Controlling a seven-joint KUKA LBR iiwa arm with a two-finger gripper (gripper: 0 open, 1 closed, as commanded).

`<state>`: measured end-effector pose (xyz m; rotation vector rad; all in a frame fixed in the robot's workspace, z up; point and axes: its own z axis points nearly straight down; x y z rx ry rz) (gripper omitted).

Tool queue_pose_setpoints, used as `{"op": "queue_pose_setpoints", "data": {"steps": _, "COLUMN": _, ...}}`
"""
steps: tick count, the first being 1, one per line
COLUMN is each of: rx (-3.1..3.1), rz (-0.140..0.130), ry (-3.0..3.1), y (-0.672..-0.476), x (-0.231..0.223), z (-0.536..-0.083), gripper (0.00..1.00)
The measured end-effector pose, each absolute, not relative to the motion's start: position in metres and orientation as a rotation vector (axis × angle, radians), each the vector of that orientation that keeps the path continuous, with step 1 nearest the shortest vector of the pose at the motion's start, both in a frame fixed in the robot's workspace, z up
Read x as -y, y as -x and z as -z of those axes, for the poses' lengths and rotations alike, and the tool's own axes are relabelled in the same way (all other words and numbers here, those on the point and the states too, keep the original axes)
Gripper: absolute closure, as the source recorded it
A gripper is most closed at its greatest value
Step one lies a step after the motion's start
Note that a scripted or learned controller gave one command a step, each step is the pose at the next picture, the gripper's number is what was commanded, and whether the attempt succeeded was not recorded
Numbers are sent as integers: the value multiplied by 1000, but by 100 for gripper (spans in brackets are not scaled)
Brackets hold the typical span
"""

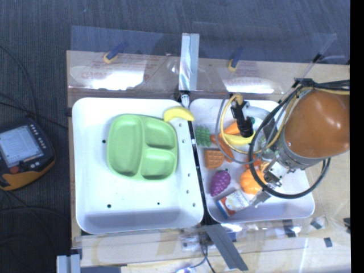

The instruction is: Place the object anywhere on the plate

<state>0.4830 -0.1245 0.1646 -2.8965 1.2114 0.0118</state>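
While the arm's orange wrist hangs over the right bin (pixel 301 209), the gripper (pixel 267 181) sits low among the toys, and whether it is open or closed on anything cannot be told; the likeliest object, an orange fruit (pixel 248 182), lies just beside it, touching a purple grape bunch (pixel 220 182); a clean lift should clear the divider, then come down over the green plate (pixel 142 147) in the left bin (pixel 91 209).
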Motion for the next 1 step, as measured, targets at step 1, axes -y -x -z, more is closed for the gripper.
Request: {"op": "queue_pose_setpoints", "data": {"steps": 1, "rx": -1402, "rz": -13, "ry": 2809, "y": -489, "x": 132, "z": -131, "gripper": 0}}
